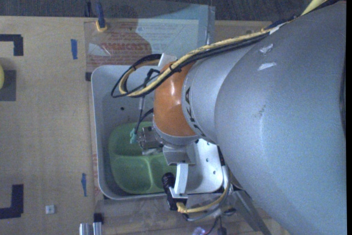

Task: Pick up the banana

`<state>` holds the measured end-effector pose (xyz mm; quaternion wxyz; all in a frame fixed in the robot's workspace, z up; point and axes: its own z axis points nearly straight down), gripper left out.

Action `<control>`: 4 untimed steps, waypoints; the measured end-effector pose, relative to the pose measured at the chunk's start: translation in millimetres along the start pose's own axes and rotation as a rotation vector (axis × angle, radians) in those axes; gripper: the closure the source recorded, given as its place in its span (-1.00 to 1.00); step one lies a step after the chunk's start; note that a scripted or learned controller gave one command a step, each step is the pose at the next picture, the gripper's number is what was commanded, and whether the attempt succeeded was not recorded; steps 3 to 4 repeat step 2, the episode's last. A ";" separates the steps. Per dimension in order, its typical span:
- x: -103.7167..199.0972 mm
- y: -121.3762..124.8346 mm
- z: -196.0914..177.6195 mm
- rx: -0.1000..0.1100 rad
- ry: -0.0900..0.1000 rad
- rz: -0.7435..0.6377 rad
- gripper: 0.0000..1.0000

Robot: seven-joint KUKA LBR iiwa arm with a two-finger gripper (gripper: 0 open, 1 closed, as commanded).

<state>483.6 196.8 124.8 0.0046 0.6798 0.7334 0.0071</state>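
My grey arm with its orange band (173, 102) reaches in from the right and hangs low over the white bin (102, 118). The gripper (146, 139) sits under the wrist, just above a green divided dish (129, 168) that lies in the bin's near part. The wrist and its cables hide the gripper's tips. A small teal piece (133, 135) shows at the gripper's left side, and I cannot tell what it is. The arm covers the bin's right part.
A clear plastic sheet over a red-printed label (144, 36) lies behind the bin. Black corner marks (14, 44) and blue tape bits (74, 48) dot the wooden bench. A yellow thing (1, 77) is cut off at the left edge. A yellow cable (137, 71) loops above the bin.
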 end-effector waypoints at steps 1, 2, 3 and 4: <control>-17.9 13.0 16.5 0.016 -0.003 -0.116 1.00; -59.0 -5.9 -2.6 0.006 0.000 -0.261 1.00; -59.0 -5.9 -2.6 0.006 0.000 -0.261 1.00; -59.0 -5.9 -2.6 0.006 0.000 -0.261 1.00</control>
